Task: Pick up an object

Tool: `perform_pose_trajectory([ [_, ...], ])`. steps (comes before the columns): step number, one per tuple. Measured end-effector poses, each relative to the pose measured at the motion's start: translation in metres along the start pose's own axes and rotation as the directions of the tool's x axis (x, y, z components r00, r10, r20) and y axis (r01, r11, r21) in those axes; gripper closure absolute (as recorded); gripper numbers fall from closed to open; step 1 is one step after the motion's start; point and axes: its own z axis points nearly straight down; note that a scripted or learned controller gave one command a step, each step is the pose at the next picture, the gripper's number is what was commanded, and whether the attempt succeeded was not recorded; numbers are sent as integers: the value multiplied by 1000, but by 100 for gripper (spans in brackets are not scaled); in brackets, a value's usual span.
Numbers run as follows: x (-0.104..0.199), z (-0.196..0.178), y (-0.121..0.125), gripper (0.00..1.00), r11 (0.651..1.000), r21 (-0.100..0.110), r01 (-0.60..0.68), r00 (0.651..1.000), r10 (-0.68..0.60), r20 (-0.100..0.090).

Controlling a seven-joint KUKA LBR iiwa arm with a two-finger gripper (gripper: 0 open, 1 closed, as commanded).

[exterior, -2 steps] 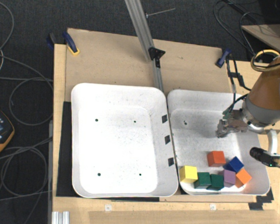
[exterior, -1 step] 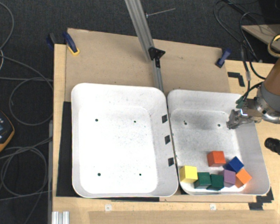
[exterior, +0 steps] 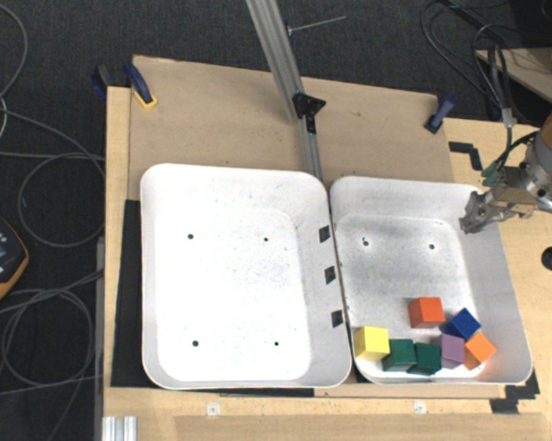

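Observation:
Several small blocks lie in the near right corner of the right bin [exterior: 397, 222]: a red-orange block [exterior: 426, 312], a blue one [exterior: 463, 323], an orange one [exterior: 480, 348], a purple one [exterior: 452, 349], two green ones [exterior: 413, 356] and a yellow one [exterior: 373, 341]. My gripper [exterior: 475, 215] hangs over the bin's far right rim, well behind the blocks. Nothing shows between its fingers.
The left bin [exterior: 226, 277] lies beside the right one, with black clips along the shared edge. A slanted metal pole [exterior: 285, 66] rises behind the bins. Blue clamps [exterior: 140, 85] hold the board's far corners. Cables lie on the floor at left.

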Motion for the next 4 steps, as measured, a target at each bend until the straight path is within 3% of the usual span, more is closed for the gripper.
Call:
perform_pose_trajectory([
  [1,0,-20,1,100,1000,4,-1,1000,1,-1],
  [2,45,-17,-18,100,1000,11,2,1000,-2,-5],
  [4,162,5,-32,100,1000,12,4,1000,-3,-6],
])
